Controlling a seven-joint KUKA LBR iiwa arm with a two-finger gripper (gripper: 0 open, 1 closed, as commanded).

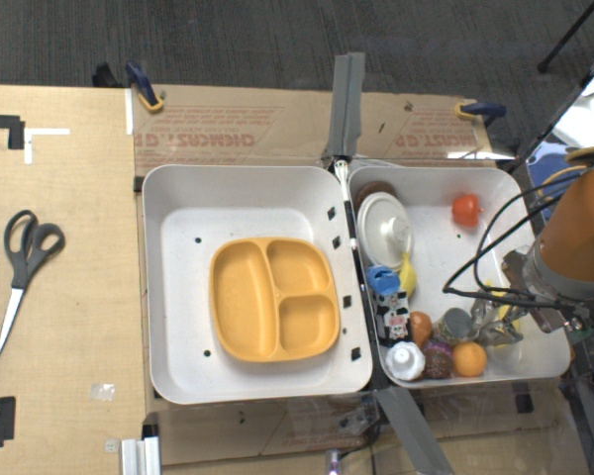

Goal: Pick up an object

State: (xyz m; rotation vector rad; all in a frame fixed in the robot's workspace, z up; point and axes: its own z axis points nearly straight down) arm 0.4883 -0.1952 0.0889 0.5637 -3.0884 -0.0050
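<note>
Orange fruit [468, 359] sits at the near edge of the right bin [495, 181], just beside your gripper [495, 323], whose grip state I cannot tell. You're in the approach step; next, centre over the fruit and descend.

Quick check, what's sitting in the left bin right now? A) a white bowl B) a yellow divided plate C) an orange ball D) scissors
B: the yellow divided plate lies in the left bin, while the white bowl and orange ball are in the right bin, and the scissors lie on the bench outside the bins.
</note>
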